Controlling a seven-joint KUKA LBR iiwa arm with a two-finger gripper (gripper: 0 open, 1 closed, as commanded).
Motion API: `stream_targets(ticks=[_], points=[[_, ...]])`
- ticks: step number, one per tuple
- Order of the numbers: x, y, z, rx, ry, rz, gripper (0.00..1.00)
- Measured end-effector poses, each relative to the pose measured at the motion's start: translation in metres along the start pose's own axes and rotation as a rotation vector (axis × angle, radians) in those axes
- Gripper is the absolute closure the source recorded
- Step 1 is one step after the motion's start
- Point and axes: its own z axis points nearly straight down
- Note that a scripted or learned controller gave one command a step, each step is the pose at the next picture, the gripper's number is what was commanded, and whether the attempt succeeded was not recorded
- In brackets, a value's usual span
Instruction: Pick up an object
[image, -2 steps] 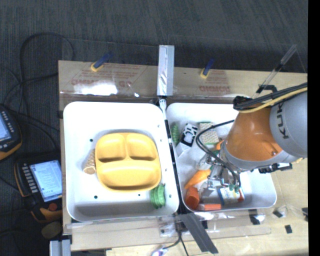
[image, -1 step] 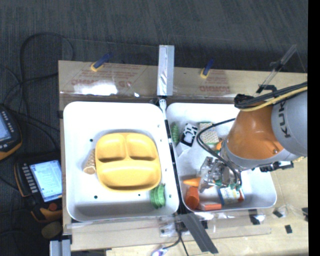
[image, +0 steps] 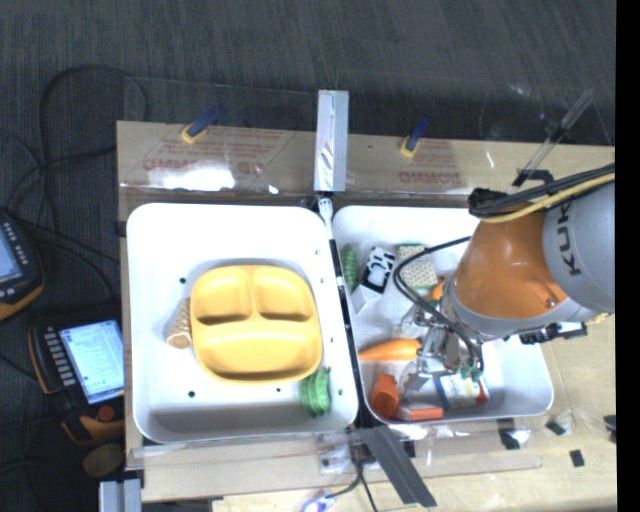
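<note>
Gripper: you are looking at the gripper (image: 441, 362) reaching down into the right bin (image: 530, 395), beside the carrot; its fingers are hidden in the clutter, so you cannot tell whether it is released or clenched.
Arm: you are seeing the arm (image: 515, 270) leaning in over the back of the right bin, its orange band just above the wrist.
Carrot: the orange carrot (image: 388, 350) is lying in the right bin, just left of the gripper.
Neighbours: an orange cup (image: 386, 394) is sitting in front of the carrot, and a small box (image: 464, 389) is resting right of the cup.
Left bin: the left bin (image: 150, 300) is holding a yellow divided tray (image: 256, 322), well apart from the carrot.
</note>
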Motion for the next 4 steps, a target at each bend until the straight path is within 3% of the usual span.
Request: stream_targets(ticks=[1, 2, 3, 4], points=[[-0.014, 0.0, 0.008, -0.001, 0.012, -0.211, 0.0], [-0.015, 0.004, 0.008, 0.001, 0.004, -0.302, 0.0], [-0.009, -0.057, 0.002, -0.005, 0.015, -0.514, 0.0], [-0.007, -0.012, 0.008, 0.002, 0.003, -0.576, 0.0]])
